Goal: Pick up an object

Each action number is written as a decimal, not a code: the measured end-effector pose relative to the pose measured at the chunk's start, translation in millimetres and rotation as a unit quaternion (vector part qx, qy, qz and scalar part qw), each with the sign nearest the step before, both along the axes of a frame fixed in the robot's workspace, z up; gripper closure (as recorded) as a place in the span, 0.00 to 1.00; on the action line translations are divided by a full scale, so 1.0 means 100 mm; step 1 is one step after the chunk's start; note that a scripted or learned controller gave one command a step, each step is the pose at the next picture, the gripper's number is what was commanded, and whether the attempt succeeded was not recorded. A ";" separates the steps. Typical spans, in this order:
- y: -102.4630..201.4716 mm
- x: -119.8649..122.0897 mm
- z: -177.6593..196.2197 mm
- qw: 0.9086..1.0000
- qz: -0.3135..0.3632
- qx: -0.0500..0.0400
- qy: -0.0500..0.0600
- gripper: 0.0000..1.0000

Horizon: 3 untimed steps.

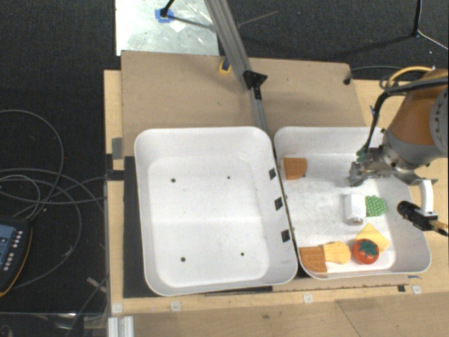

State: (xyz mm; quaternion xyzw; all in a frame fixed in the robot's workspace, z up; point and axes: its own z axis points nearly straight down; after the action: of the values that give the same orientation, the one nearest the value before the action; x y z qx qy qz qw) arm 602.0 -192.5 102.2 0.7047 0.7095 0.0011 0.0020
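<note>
The arm (421,128) comes in from the right side and bends down into the right bin (319,142). The pincer (359,173) is at the end of it, low over the white floor of this bin, in the upper right part. It is small and dark in the picture, so one cannot tell if it is released or clenched, and nothing can be seen between its tips.

All the objects that could be picked up lie in the same bin as the pincer. Just below the pincer, near to it, lies a small white roll (354,208), and a green dotted piece (376,206) touches the roll on its right side. Further below, well apart from the pincer, a red round toy (365,252) lies near the bottom edge, with a yellow piece (372,236) directly behind it. To the left of these are a yellow-orange piece (337,253) and a brown waffle-like square (313,258), which touch each other. Another brown square (295,168) lies to the left of the pincer, at about the same height, close to the left wall of the bin.

The left bin (210,142) is far to the left of the pincer. A grey pole (231,34) stands slanted above the two bins.
</note>
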 end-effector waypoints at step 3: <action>0.03 0.02 1.48 1.000 0.000 -0.001 -0.002 1.00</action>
State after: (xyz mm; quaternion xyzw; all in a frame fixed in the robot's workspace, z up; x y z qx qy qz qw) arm 604.2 -189.5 249.9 0.7050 0.7092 0.0020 0.0037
